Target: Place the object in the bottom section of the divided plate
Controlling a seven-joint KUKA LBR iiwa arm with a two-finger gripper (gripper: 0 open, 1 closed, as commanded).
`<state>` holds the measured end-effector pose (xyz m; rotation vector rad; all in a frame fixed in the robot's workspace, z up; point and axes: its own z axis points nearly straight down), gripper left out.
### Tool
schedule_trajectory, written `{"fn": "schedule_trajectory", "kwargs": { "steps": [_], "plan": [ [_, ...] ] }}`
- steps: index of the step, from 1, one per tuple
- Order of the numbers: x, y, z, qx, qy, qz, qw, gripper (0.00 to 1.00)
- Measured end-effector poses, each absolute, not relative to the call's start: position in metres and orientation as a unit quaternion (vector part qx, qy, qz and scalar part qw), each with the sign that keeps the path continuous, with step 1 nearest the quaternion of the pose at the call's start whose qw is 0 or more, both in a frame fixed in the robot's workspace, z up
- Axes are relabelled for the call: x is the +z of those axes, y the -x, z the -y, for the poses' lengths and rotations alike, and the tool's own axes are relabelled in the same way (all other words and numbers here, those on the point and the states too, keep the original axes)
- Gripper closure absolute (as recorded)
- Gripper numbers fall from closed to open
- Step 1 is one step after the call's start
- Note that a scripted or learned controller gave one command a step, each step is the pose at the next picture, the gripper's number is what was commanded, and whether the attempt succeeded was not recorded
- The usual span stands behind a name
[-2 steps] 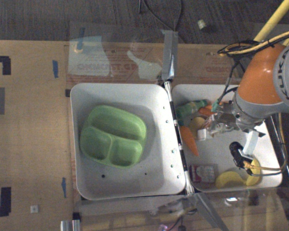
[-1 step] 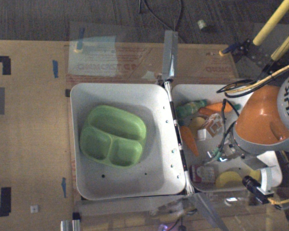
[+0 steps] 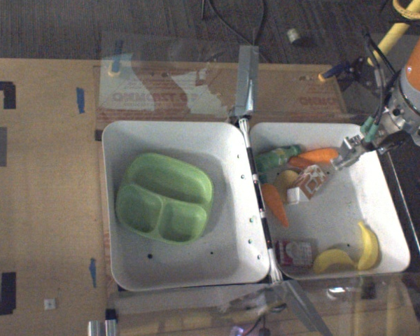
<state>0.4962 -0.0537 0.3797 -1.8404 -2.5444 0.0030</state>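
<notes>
Pincer hovers over right bin, beside small carton; open or closed, cannot tell. Nothing visibly gripped. Divided plate sits in left bin, sections bare, awaiting the object.

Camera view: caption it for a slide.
Tool over toy-filled right white bin; green divided plastic plate waits in left bin.

Green divided plate lies open from above; carrots, carton and bananas crowd the right bin
</notes>
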Motion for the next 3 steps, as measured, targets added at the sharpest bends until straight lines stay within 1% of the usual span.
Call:
{"fn": "schedule_trajectory", "kwargs": {
  "steps": [1,2,3],
  "plan": [
    [0.38,-0.496,0.053,0.001,0.586,0.81,0.001,0.0],
    [0.389,-0.497,0.053,0.0013,0.585,0.811,0.0,1.0],
    [0.28,-0.479,0.083,0.0012,0.597,0.802,0.002,1.0]
  ]
}}
